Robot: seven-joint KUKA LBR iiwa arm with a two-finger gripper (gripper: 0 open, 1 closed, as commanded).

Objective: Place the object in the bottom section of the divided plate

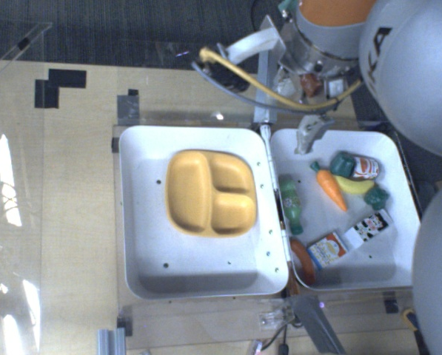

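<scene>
Claw (307, 135) above right bin, carrot (330, 188) just below it; grip state unclear.

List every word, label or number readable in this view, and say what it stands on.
None can be read.
Small orange-and-white carton: printed front, too blurred.
Black-and-white patterned carton: markings too small.
Bottle with red-and-white label: label blurred.
Grey robot arm: dark marking, cut off and illegible.

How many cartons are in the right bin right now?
2. An orange carton lies near the bin's front edge; a black-and-white carton lies just right of it. More may be hidden under the arm.
</scene>
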